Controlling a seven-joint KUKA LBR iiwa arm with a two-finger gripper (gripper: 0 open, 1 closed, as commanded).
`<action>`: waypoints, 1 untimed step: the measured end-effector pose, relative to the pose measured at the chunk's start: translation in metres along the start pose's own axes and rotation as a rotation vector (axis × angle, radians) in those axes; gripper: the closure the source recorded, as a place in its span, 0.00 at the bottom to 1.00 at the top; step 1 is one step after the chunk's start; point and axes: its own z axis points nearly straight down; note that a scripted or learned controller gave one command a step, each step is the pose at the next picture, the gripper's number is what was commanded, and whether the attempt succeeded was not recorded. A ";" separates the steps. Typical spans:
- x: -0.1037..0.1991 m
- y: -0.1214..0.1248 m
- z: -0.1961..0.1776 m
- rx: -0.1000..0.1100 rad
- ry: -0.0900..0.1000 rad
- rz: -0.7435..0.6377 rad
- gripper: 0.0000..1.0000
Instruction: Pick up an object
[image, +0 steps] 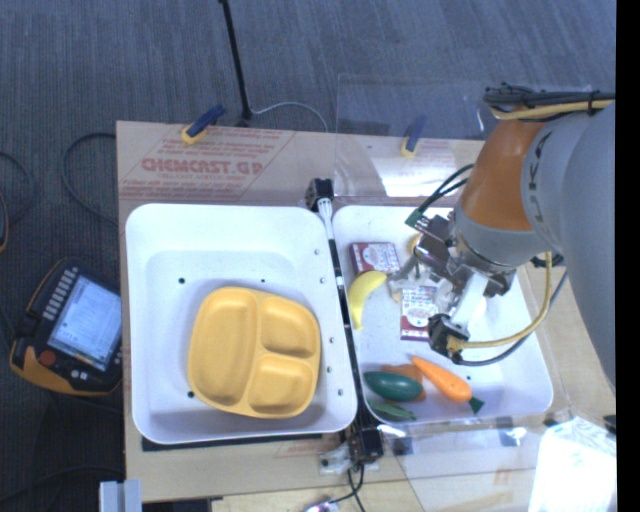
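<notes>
Over the right bin (535, 385), the gripper (440, 300)
Smooth curved banana (364, 292), tapered carrot (440, 378), flat carton (418, 309); fingers' state unclear

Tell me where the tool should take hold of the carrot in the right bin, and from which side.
Probably across the thick middle of the carrot, coming straight down from above. It lies flat on the floor of the right bin, orange body slanting toward its green tip, so fingers closing across the narrow width should fit. The green vegetable touching its left end crowds that side.

The gripper (441, 297) covers part of a maroon packet (418, 308); its fingers are perhaps hidden. The arm (560, 170) runs off the right edge.
</notes>
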 end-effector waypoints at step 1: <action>-0.019 -0.003 -0.013 0.007 -0.005 -0.012 1.00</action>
